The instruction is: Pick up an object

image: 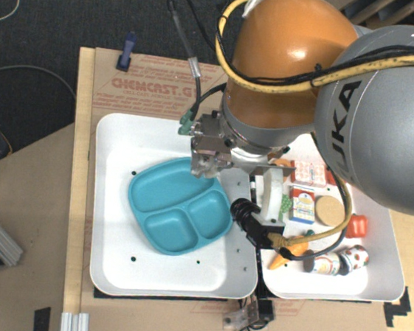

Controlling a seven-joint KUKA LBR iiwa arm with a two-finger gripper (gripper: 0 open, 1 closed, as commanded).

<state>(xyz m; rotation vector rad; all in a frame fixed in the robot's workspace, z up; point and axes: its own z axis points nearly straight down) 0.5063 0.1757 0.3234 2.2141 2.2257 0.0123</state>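
A blue divided plate [176,209] lies in the middle of the left white bin [105,209]. My gripper [205,165] hangs under the orange wrist band, right at the plate's far right rim. The wrist body hides whether it touches the plate. The right bin [386,272] holds a red and white box [311,173], a small carton [302,207], a tan disc [330,210], an orange-red piece [356,226], a carrot-like piece [284,259] and a spotted little bottle [339,261].
The arm's big grey link covers the far right part of the right bin. A cardboard sheet [150,80] lies behind the bins with a blue clip [125,52] on it. Bare bin floor shows left of and in front of the plate.
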